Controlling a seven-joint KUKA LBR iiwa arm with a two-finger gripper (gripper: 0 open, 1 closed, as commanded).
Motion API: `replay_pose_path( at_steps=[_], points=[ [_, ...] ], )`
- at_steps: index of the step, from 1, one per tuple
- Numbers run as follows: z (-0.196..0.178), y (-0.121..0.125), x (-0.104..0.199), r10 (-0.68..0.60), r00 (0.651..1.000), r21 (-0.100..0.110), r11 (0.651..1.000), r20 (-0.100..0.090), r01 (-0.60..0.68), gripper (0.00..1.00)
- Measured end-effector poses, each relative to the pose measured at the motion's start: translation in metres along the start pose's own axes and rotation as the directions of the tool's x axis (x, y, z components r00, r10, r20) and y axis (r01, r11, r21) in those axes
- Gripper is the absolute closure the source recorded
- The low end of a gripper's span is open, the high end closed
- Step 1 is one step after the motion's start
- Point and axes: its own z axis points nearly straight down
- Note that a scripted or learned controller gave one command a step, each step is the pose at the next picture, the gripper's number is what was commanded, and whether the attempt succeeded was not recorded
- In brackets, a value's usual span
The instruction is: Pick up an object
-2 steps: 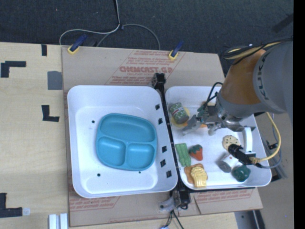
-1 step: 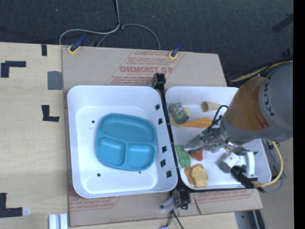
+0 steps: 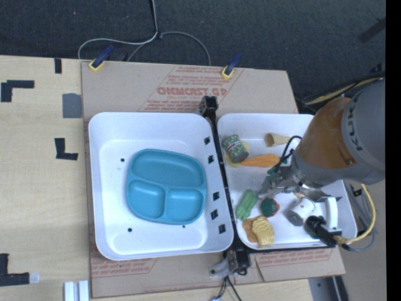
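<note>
Directly below the end effector [image 3: 274, 190] lies the small dark-green round object [image 3: 269, 207]; finger state indeterminate. Descend vertically, centred, avoiding the adjacent light-green pod-shaped toy [image 3: 246, 204].

The arm [image 3: 351, 137] hides part of the right bin [image 3: 250, 119]; the end effector [image 3: 270, 190] is too blurred to read.

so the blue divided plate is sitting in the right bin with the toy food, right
Not quite. The camera view shows the blue divided plate alone in the left bin; the toy food, such as the carrot, lies in the right bin.
</note>
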Motion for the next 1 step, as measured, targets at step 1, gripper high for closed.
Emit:
replay_pose_path(
  at_steps=[1],
  points=[
    [0.0008,-0.0005,0.0001,0.000,1.000,0.002,1.000,-0.001,0.000,0.00]
  ],
)
